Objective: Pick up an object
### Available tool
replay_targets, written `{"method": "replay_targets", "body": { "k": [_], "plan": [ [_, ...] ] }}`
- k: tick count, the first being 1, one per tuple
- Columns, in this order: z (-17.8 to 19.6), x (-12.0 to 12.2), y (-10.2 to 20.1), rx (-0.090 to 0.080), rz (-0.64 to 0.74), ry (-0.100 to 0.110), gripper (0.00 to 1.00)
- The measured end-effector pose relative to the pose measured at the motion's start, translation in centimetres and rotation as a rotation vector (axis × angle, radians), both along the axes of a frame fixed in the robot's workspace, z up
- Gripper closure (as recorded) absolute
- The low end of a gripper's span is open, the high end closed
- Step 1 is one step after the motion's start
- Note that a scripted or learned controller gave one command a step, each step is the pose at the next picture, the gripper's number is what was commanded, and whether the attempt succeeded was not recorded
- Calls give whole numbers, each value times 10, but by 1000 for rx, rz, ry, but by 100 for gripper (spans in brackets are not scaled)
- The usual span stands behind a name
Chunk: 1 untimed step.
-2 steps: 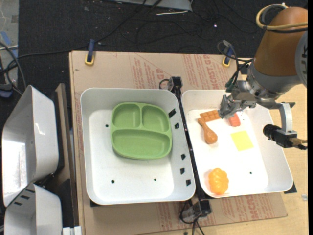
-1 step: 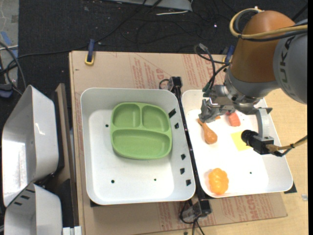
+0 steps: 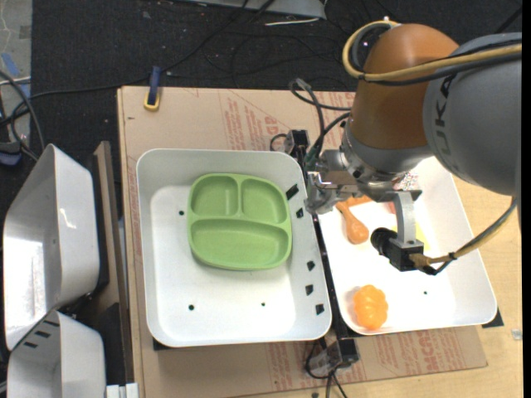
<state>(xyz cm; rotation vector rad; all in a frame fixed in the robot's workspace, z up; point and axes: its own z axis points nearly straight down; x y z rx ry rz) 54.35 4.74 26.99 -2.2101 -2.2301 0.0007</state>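
Claw (image 3: 358, 191) over orange drumstick (image 3: 353, 221)

You have two white bins (image 3: 166, 305), one green divided plate (image 3: 240, 221), one orange ball (image 3: 370, 306) and one orange drumstick-shaped toy (image 3: 353, 220).

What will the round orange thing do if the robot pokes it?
The round orange thing looks lumpy and ball-like, so it would probably roll or wobble across the smooth floor of the right bin. It looks like a small plastic toy, so probably light and stiff. Its rounded sides might slip out of a pinch.
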Motion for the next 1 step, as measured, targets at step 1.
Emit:
{"method": "replay_targets", "body": {
  "k": [1],
  "plan": [
    [-14, -27, 51, 0, 0, 3, 100]
  ]
}}
